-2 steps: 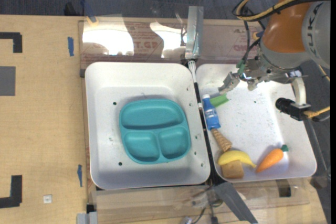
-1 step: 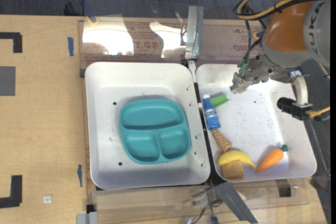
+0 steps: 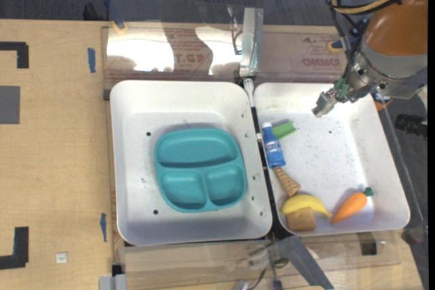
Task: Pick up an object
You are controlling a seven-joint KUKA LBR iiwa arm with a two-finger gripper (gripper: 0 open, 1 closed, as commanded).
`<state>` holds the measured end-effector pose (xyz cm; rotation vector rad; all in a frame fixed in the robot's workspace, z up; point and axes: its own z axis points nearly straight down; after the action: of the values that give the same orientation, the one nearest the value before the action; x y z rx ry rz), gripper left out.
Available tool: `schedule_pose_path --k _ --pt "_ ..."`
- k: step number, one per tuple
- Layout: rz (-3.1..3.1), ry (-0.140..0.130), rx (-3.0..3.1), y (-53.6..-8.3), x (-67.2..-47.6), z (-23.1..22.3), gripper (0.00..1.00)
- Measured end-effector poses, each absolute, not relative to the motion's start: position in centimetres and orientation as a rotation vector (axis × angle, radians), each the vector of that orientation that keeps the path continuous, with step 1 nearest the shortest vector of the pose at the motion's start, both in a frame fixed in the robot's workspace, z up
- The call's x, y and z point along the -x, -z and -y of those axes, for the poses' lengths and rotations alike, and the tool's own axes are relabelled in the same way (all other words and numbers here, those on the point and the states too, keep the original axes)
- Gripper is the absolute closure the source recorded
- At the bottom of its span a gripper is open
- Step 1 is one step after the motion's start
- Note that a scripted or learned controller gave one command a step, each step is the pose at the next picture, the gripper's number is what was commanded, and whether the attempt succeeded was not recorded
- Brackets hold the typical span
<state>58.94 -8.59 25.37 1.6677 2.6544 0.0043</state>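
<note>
The right bin [image 3: 380, 146] holds a blue block [image 3: 273, 147] and a small green piece [image 3: 283, 129] near its left wall. A cone-shaped toy [image 3: 287, 180], a yellow banana-like toy [image 3: 304, 204] on a tan piece, and an orange carrot [image 3: 351, 206] lie along its front. My gripper [image 3: 325, 104] hangs over the far part of the right bin, above bare white floor, well apart from every toy. Nothing shows between its fingers.
The left bin [image 3: 129, 112] contains a teal divided plate [image 3: 200, 168]. A clear panel and a metal post [image 3: 250, 41] stand behind the bins. Black cables loop above the orange wrist [image 3: 397, 17] at the upper right. Bare wooden bench lies to the left.
</note>
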Motion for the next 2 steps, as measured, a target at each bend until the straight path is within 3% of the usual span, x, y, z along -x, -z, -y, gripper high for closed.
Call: schedule_pose_path --k 1,2 --pt "-2.656 -0.003 -1.67 -25.2 -58.9 8.6 0.0" --pt "-2.56 0.003 -1.826 -17.2 -66.4 10.8 0.0"
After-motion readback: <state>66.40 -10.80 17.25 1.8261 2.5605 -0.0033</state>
